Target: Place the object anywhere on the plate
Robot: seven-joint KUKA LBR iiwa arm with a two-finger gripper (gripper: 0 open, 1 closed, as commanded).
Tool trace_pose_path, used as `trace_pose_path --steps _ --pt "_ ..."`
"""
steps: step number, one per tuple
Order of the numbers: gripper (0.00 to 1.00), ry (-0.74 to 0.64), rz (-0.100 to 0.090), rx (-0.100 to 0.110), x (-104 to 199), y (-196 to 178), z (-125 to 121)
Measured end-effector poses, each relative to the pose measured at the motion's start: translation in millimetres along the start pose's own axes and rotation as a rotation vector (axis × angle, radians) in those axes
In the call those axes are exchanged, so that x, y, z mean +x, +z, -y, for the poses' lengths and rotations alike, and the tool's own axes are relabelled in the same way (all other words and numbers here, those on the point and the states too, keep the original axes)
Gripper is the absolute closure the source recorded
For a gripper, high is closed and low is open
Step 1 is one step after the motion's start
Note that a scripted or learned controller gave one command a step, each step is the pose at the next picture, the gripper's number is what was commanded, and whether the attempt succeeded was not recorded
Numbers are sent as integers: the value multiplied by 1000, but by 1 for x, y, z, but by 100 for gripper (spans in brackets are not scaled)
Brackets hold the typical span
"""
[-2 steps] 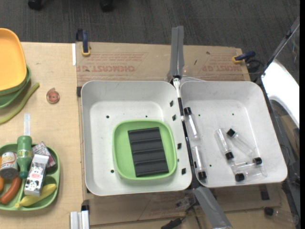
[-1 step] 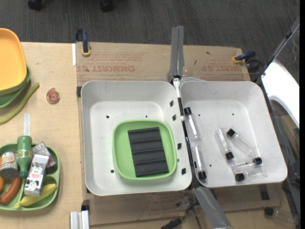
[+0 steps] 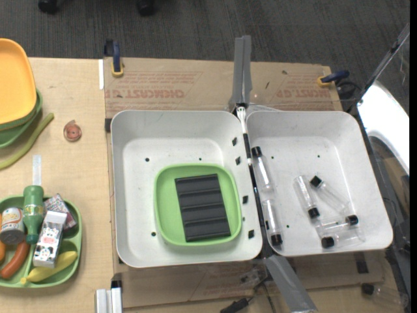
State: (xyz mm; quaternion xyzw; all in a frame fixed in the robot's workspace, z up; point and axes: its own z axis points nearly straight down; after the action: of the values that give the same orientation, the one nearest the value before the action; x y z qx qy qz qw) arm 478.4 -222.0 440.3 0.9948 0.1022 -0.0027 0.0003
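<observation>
a black ridged block [image 3: 202, 207] lies on the green plate [image 3: 167, 194] in the left bin [image 3: 130, 175]; clear vials [image 3: 307, 196] (hard to count) scatter at 3 o'clock in the right bin [image 3: 355, 149].

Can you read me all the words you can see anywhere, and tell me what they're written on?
"CHEMCAST": upside down in red on the brown cardboard sheet, left part.
"CHEMCAST GP": upside down in red on its right part; the rest is too faint to be sure.
Milk carton and can on the green tray: markings too small to read.
</observation>
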Motion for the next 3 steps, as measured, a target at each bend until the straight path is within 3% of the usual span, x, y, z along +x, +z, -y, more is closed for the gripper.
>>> trace_pose_path --steps 3 --pt "0 -1 2 1 0 1 1"
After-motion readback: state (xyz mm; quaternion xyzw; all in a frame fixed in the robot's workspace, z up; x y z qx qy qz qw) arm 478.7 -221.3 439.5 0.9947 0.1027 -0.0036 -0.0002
